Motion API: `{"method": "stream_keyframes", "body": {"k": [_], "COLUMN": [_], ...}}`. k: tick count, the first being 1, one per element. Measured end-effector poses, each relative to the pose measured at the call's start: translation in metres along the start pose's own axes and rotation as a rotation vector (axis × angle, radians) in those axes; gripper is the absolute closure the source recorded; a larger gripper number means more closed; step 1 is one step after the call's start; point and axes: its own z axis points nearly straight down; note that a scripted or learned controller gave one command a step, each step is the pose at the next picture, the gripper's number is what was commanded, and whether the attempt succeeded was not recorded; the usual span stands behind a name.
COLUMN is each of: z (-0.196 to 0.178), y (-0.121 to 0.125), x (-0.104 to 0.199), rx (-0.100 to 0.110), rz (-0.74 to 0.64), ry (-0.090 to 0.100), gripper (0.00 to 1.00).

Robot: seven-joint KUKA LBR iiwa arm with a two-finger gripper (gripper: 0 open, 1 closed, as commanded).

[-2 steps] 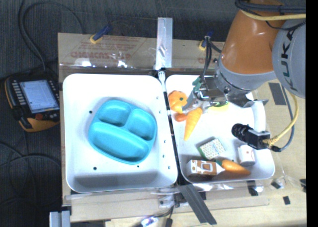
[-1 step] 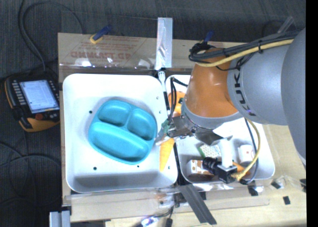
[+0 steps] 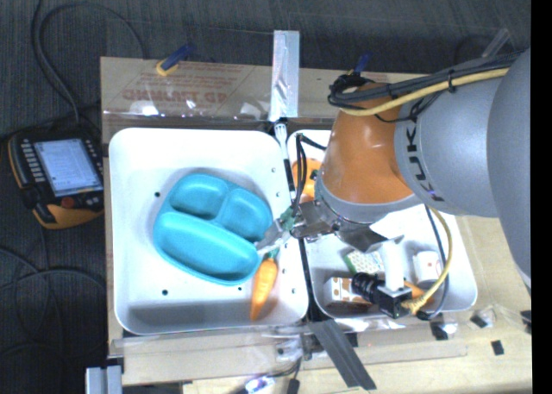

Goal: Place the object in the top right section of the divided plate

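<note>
Currently the divided plate (image 3: 211, 227) lies in the left bin (image 3: 138, 297), tilted so that its 2 small sections point up and to the right and its 1 large section faces down and to the left. It is a glossy turquoise-blue plate with rounded edges and raised ridges between the 3 sections. All 3 sections show bare blue surface.

The object is a toy carrot (image 3: 264, 287), orange with a tapered body and a short green stub at its upper end. It lies on the white floor of the left bin, just beside the lower right edge of the divided plate, with its green end pointing toward the plate rim and its narrow tip pointing away and downward. Whether the green end touches the plate cannot be determined.

The arm (image 3: 379, 159), grey with an orange band, reaches over the wall between the 2 bins, to the right of the divided plate. The tool (image 3: 289, 227) sits at the plate's right edge, above the carrot. Its opening state cannot be determined, since the wrist hides most of it.

The right bin (image 3: 461, 284), to the right of the divided plate, holds several small mixed items, partly hidden by the arm.
</note>
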Motion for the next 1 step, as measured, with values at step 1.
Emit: {"method": "stream_keyframes", "body": {"k": [1], "z": [0.0000], "y": [0.0000], "x": [0.0000], "rx": [0.000], "rz": [0.000], "ry": [0.000], "gripper": [0.00]}}
